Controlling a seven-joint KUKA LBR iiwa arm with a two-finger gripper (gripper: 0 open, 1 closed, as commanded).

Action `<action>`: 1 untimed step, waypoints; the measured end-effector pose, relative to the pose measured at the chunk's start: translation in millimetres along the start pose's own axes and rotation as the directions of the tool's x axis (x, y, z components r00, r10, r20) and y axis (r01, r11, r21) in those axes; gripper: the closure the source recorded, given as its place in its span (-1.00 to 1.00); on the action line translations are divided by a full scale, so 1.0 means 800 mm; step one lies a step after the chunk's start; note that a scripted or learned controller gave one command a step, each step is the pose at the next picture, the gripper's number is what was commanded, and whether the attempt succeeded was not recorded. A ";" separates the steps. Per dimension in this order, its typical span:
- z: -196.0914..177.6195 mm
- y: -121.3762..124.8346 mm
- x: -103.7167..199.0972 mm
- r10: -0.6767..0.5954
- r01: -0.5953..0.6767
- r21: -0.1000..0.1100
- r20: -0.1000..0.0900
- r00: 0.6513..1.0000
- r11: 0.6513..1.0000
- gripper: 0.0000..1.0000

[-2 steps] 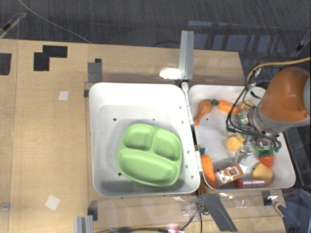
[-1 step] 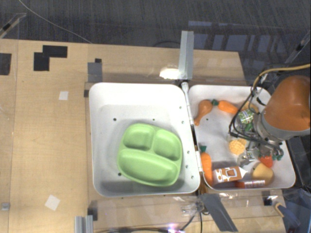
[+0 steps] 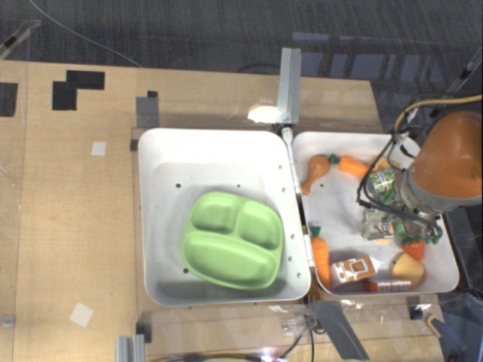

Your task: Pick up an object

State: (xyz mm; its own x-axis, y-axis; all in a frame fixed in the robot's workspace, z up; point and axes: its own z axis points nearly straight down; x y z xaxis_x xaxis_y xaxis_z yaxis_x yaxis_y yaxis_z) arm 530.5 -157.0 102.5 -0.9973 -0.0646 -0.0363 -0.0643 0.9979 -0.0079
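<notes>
Bins are sitting side by side on my bench: the left bin (image 3: 151, 202) is holding a green divided plate (image 3: 232, 240) with 3 compartments, lying slightly tilted across its floor. The right bin (image 3: 332, 202) is carrying the loose items I am watching. A toy drumstick (image 3: 315, 170) is lying near its top left, with a carrot (image 3: 352, 165) just beside it. Another carrot (image 3: 321, 259) is lying along the left wall, next to a small orange packet (image 3: 352, 269). A yellow and red fruit piece (image 3: 408, 267) is resting near the lower right corner. The gripper (image 3: 385, 219) is hanging low over the bin's right half, and I cannot tell from this slant what state it is in.
</notes>
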 end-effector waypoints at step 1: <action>-0.081 -0.062 -0.017 -0.350 0.350 -0.015 -0.024 0.936 0.937 1.00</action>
State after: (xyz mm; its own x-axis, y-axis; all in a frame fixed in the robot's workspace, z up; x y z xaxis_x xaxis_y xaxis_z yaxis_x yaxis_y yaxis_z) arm 544.8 -205.5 167.8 -0.9121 -0.4098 -0.0074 -0.4098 0.9122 -0.0046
